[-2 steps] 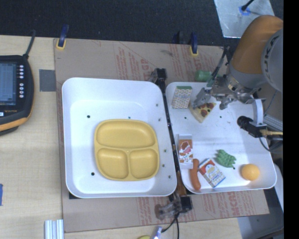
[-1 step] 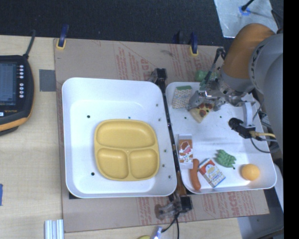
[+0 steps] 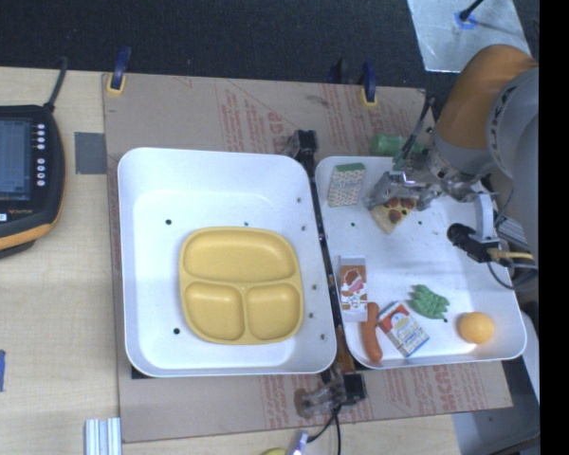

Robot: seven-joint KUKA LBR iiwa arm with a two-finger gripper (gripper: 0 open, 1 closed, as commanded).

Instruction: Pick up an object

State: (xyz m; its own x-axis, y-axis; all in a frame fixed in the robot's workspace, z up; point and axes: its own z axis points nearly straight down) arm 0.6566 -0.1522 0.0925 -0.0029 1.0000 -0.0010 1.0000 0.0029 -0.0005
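Gripper low in right bin, over yellow-brown food piece near far wall; grip state unclear, cannot tell. Centre over piece, close firmly, lift straight, avoid patterned card

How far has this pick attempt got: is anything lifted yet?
Done: the arm has reached into the right bin, with the claw low at its far end over a small yellow-and-red item. In hand: nothing visibly lifted; the grip is unclear. Left: grasp and raise it. The orange ball and green toy lie untouched.
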